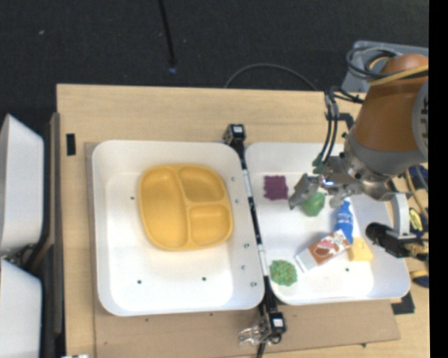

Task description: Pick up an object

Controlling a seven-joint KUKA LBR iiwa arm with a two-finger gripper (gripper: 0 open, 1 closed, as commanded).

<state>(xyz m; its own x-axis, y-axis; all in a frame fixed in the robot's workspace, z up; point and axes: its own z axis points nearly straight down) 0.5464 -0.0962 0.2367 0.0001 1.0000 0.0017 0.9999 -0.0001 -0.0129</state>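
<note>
Where the arm comes down over the right bin (403, 283), you will see a small green ball (313, 205) lying on the bin floor, right at the tips of the gripper (308, 192). The grey fingers (302, 189) sit over the ball's upper left edge and touch or overlap it, but you cannot tell whether they are spread or closed, nor whether the ball is truly between them. Just left of the ball lies a purple block (275, 187), apart from it. To the ball's right a blue and white tube (345, 220) lies near it, pointing down the bin, and below that a red and white carton (325, 250) lies tilted, with a yellow piece (361, 250) beside its right end. A fuzzy green lump (284, 272) sits near the bin's lower left corner, well apart from the ball. The grey arm with its orange band (388, 110) stands over the bin's upper right part. In the left bin (119, 274) a yellow divided plate (185, 205) lies flat, with three compartments. Both bins rest side by side on the wooden surface (172, 103).
</note>
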